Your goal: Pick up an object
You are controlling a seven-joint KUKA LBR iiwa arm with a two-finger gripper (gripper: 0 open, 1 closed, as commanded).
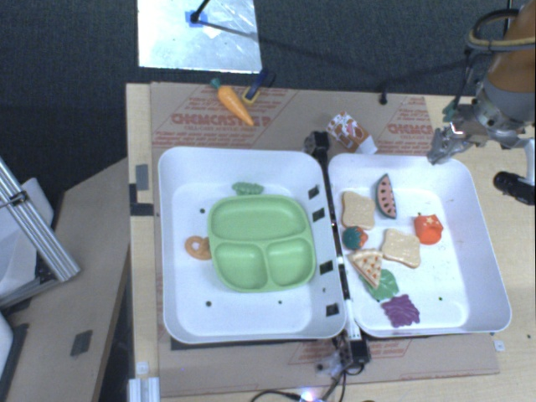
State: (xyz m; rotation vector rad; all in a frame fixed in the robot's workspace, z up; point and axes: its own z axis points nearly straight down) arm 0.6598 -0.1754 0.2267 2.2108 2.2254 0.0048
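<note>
Bench (pixel 100 224): tan, bearing cardboard sheet (pixel 335 111) under two white bins (pixel 481 224). Gripper (pixel 441 151) hangs above right bin's far-right corner; finger state indeterminate.

Even overhead light is bright, the white bins (pixel 469 224) nearly blown out, shadows faint, and the whole picture slightly soft.

Arm (pixel 507 65) is running off the right edge; only its wrist end is showing. Claw (pixel 441 151) is looking small and blurred, finger state unreadable. Green leafy piece (pixel 385 286) is lying partly hidden under the pizza slice (pixel 367 266). Print on the small packet (pixel 346 130) is too fine to read.
</note>
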